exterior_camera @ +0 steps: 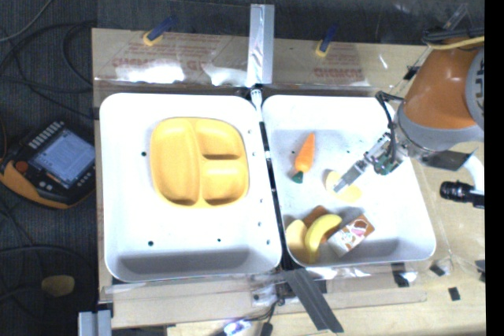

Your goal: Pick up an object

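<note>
In the camera view, the arm (441,102) enters from the right of the frame and slants down into the right bin (394,248), its gripper (344,182) hanging low over a small pale yellow piece (340,185) near the middle of that bin. Whether the pincer is apart or together I cannot tell, since the tip blurs into the pale thing beneath it, and nothing is plainly clamped there. The likeliest target, as I judge it, is this pale piece, which lies flat and low against the white floor; the tip may slide over it or close on air, and the low contrast makes a poor aim more probable. Just left of it, toward the bin's centre-left, lies a toy carrot (304,155), close enough that a sideways drift could nudge it away or catch it by its tapered end. At the lower middle of the frame a banana (313,236) and a small printed carton (351,234) crowd the bin's near edge, touching or nearly so; a descent there could wedge between them. The left bin (126,193) holds a yellow divided tray (199,161), well apart from the arm.
</note>
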`<action>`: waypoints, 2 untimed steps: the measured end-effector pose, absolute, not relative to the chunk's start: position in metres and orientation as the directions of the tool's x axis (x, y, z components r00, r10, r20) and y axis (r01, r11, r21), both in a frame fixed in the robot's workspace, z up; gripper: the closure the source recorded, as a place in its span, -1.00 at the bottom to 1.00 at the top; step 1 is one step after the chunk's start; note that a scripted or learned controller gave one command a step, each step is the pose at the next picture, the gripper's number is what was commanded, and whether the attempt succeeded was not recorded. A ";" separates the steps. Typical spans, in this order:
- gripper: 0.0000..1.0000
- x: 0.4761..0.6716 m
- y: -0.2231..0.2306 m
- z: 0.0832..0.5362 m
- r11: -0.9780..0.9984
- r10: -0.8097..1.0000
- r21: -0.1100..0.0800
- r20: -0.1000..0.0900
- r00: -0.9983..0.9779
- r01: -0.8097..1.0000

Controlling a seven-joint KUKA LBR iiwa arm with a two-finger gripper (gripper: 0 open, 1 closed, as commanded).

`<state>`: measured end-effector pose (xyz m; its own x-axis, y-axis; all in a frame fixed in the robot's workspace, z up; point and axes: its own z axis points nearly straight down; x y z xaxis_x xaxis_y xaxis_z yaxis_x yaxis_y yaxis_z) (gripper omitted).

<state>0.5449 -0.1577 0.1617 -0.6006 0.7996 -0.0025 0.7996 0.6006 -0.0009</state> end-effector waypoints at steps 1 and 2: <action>-1.00 0.565 -0.143 0.090 0.839 0.544 0.005 -0.014 -0.839 0.544; 1.00 0.566 -0.142 0.101 0.839 0.544 0.010 -0.016 -0.839 0.544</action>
<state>0.5664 -0.1417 0.1006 -0.8388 0.5442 -0.0158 0.5441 0.8389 0.0104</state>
